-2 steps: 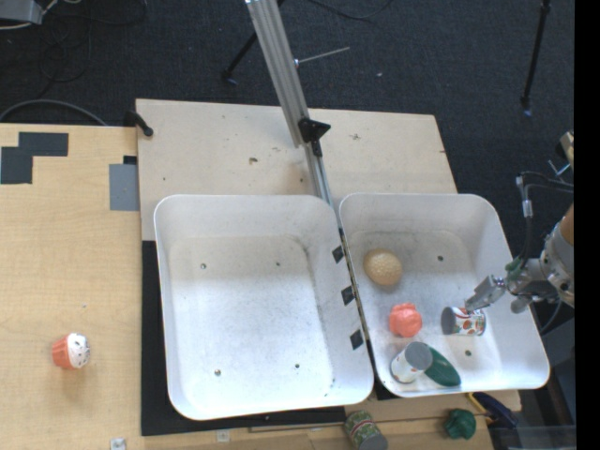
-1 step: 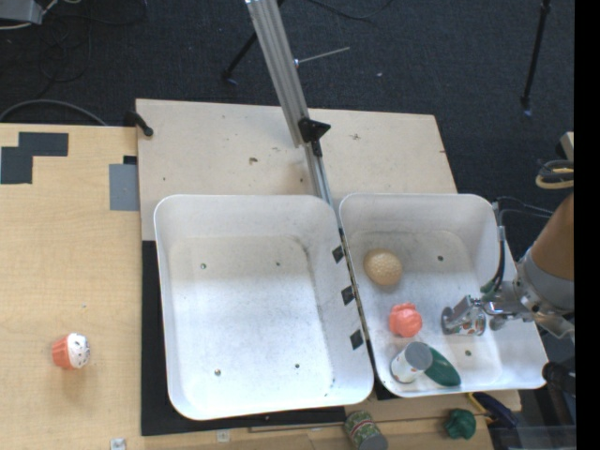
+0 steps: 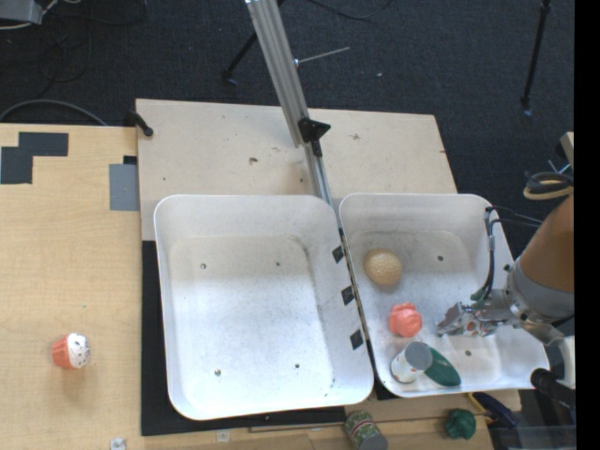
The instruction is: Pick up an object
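Orange ball [image 3: 405, 321] lies free at lower right, just left of the gripper [image 3: 452, 323]; nothing looks lifted, and whether the gripper holds anything I cannot tell.

Camera view: single fixed camera, mounted above the bench, angled downward at a slant; frames both white bins [image 3: 253, 401] side by side; arm [image 3: 553, 261] enters from frame right.
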`<state>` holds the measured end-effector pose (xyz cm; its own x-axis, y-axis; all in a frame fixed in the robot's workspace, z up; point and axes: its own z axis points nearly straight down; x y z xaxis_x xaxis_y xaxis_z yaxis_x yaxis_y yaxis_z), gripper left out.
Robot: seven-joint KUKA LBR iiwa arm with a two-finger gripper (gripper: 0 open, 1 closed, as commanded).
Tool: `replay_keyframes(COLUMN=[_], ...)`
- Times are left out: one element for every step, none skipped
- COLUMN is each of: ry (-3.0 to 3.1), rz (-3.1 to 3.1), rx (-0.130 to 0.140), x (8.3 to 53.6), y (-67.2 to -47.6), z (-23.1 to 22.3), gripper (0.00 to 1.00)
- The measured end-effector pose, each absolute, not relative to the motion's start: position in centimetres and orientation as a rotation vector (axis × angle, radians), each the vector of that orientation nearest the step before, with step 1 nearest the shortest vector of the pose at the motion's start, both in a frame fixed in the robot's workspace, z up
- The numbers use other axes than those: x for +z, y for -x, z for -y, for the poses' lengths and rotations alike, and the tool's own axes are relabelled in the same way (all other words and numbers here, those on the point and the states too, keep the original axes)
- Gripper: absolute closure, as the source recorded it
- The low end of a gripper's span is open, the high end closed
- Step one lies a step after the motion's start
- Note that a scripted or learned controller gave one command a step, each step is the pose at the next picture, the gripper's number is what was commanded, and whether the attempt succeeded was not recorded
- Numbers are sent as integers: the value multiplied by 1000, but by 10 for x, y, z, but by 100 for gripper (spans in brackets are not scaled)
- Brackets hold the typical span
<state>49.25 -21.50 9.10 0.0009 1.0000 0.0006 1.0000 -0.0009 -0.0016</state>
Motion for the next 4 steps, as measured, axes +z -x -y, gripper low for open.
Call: replay_keyframes(ry=[2224,2221,2224,2222], rz=[2214,2225,2225,2226], rx=[0,-3,-2,-2], x=[102,162,221,274], y=[-492,-494,-492,-493], z=[215,209,217,218], gripper=[100,100,100,100])
